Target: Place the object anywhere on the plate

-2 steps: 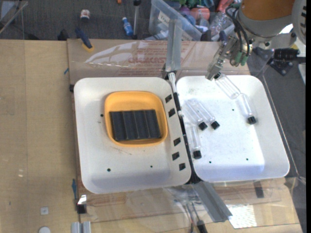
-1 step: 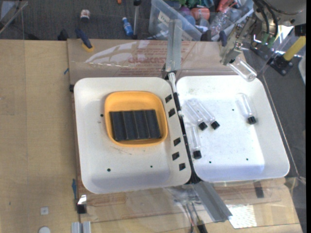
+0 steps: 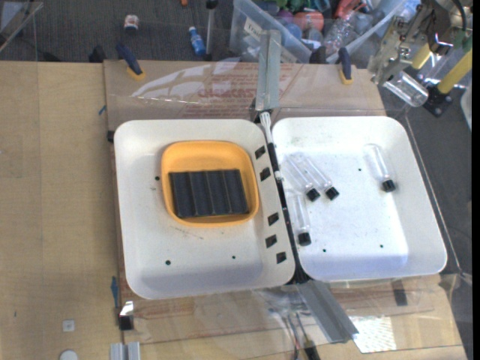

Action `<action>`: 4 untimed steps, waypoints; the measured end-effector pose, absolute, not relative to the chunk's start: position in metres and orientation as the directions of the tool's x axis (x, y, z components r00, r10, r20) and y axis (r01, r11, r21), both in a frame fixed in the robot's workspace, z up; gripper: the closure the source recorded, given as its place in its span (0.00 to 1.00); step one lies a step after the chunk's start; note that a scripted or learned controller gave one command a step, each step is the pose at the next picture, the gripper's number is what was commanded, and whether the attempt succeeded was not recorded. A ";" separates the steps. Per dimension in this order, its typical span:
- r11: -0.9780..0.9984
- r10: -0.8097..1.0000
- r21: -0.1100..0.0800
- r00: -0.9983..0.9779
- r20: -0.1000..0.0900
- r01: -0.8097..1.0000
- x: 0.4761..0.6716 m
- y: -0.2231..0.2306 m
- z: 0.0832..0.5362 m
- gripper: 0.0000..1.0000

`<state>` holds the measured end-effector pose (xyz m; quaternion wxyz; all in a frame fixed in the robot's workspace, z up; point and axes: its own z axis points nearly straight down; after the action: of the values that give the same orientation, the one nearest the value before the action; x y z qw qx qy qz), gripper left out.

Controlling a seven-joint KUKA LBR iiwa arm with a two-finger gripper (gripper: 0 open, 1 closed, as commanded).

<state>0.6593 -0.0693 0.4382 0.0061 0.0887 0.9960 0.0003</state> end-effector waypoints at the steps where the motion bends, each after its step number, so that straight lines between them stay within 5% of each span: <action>1: 0.999 0.048 0.000 -0.999 -0.012 0.048 0.663 -0.093 0.438 1.00; 4: 0.777 -0.630 -0.008 -0.776 -0.010 -0.630 0.668 -0.212 0.438 1.00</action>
<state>0.6675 -0.2120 0.4382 0.0061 -0.3343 0.9425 -0.0023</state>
